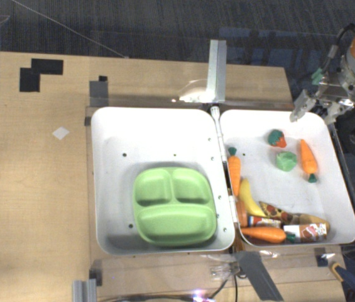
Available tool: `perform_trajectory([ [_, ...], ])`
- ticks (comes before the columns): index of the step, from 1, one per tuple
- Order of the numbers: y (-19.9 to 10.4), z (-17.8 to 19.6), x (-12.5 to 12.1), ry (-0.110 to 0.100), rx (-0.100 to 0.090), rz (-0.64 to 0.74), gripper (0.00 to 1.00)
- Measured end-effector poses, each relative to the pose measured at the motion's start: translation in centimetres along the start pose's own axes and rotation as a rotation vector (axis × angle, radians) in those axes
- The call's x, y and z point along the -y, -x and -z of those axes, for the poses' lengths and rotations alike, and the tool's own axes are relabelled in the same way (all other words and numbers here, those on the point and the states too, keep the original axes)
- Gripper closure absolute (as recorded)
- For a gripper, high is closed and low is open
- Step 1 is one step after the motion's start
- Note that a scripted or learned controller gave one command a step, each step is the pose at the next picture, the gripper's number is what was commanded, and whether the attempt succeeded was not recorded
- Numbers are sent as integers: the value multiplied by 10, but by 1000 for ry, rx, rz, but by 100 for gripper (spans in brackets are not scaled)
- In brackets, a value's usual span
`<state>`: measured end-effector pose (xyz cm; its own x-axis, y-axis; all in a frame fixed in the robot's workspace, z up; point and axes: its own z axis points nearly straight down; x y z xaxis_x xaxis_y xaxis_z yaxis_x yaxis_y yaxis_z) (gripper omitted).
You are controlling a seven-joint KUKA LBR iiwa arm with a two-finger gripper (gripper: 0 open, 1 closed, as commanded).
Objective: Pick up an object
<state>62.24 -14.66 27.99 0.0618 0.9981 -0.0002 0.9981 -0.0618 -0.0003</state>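
Above the right bin's (pixel 337 168) far right corner hangs the gripper (pixel 318 107), fingers spread apart, nothing between them. Below it in that bin — a carrot (pixel 308 158), a green lump (pixel 286 161), an orange-green piece (pixel 276 138). Banana (pixel 250 198), more carrots and a bottle (pixel 303 230) crowd the near-left side. Left bin (pixel 111 143) holds a green divided tray (pixel 174 205).

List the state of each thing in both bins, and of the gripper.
Green tray: flat in the left bin.
Banana: lying in the right bin.
Loose carrot: lying apart from the pile.
Bottle: on its side.
Gripper: above the right bin's far edge, nothing seen held.
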Motion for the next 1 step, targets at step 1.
perform_trajectory([
  [1, 48, -120, 25, -4, 0, -154, 0],
])
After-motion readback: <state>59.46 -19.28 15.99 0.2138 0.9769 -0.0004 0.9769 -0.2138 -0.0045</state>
